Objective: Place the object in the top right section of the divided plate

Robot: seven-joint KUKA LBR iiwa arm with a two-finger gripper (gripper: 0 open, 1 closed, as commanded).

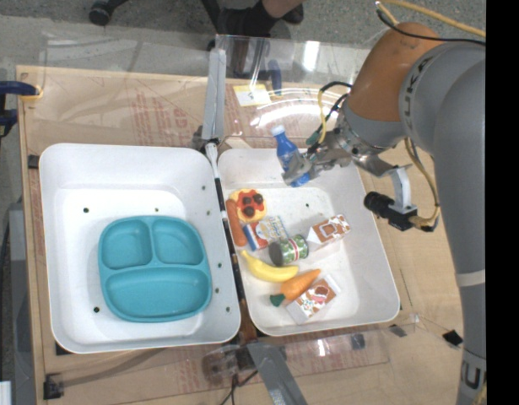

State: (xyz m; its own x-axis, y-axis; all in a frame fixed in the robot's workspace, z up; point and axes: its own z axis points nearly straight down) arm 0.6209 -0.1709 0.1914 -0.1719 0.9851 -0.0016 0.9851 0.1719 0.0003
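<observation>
A teal divided plate lies in the left bin; its top right section has nothing in it. In the right bin, my gripper is at the back, right against the lower end of a blue plastic bottle with a white cap. The bottle leans toward the bin's back wall. The wrist hides where the gripper and bottle meet.
Several items crowd the right bin's left half: a red and yellow toy food, a banana, a carrot, a small can and two little cartons. A raised divider separates the bins.
</observation>
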